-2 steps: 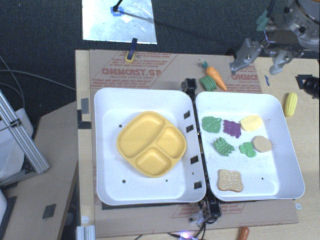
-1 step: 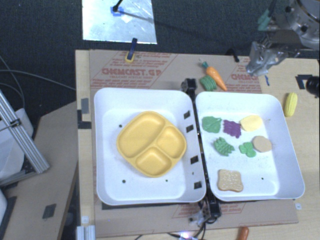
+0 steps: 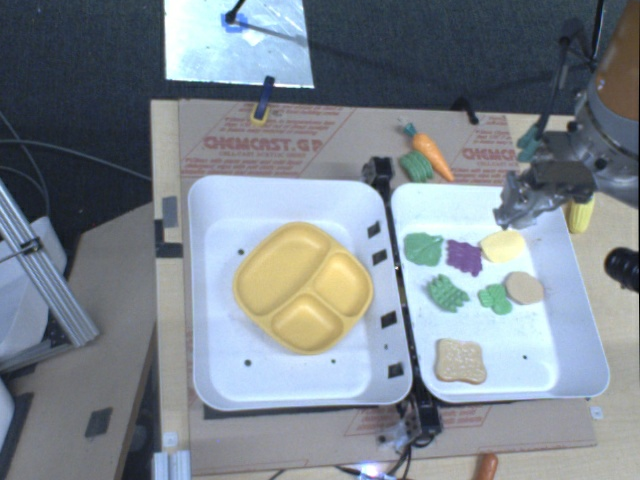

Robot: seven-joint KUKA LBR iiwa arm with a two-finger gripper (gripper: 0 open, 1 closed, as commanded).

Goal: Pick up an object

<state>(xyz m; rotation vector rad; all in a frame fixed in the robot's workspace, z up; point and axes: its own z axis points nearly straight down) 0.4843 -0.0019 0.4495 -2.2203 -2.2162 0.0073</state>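
My gripper (image 3: 517, 211) hangs over the back of the right bin (image 3: 575, 368), just above a pale yellow cheese-like piece (image 3: 503, 246). In the same bin lie a green leafy piece (image 3: 423, 249), a purple grape bunch (image 3: 463, 257), two smaller green pieces (image 3: 447, 293) (image 3: 495, 299), a tan round cookie (image 3: 523, 288) and a slice of toast (image 3: 461, 361). Nothing shows between the gripper's fingertips.
The left bin (image 3: 215, 368) holds a yellow divided plate (image 3: 303, 286). A toy carrot (image 3: 432, 152) and a green item (image 3: 416, 166) lie on the cardboard behind the bins. A blue and yellow clip (image 3: 263, 101) sits further back left.
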